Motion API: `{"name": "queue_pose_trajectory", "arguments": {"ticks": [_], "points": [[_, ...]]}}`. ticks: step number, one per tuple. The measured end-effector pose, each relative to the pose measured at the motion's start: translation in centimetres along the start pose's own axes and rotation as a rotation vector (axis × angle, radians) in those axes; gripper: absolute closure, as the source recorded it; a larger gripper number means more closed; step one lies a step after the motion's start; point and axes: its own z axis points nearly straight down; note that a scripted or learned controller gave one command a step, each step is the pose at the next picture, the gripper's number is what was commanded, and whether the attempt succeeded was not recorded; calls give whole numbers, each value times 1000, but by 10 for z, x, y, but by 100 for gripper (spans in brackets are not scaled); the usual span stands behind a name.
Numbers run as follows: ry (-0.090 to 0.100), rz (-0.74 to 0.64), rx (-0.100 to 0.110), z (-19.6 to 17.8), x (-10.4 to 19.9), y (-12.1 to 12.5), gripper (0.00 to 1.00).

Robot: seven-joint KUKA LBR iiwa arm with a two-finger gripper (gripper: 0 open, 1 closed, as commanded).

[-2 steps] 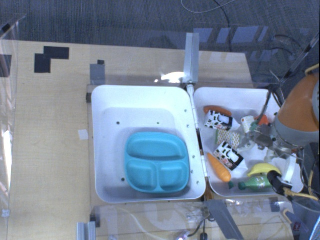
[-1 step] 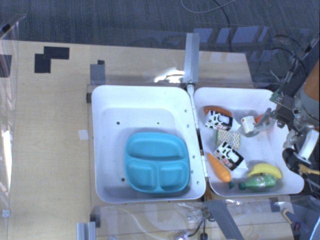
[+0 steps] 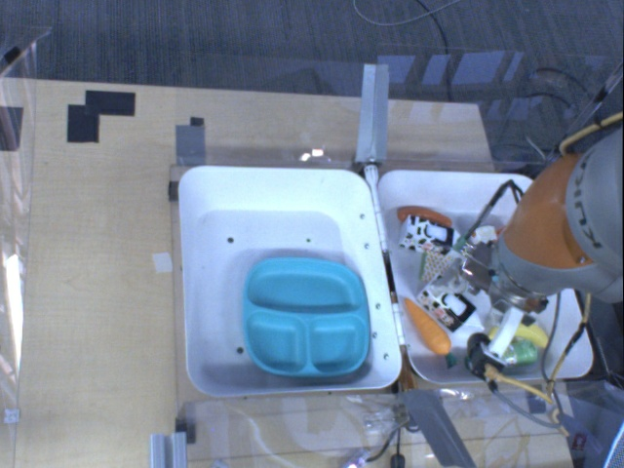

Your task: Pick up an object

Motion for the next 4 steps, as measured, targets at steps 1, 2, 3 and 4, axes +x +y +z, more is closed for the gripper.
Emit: {"name": "queue_pose_trajectory", "arguments": {"ticks": [1,2,3,4], "points": [[2,0,-6,-12,1,2,100],[-11,133,15,-96,51,134,100],[-8,-164,16,-95,95,148,100],[-8,-214,17,-77,49,164,100]]}}
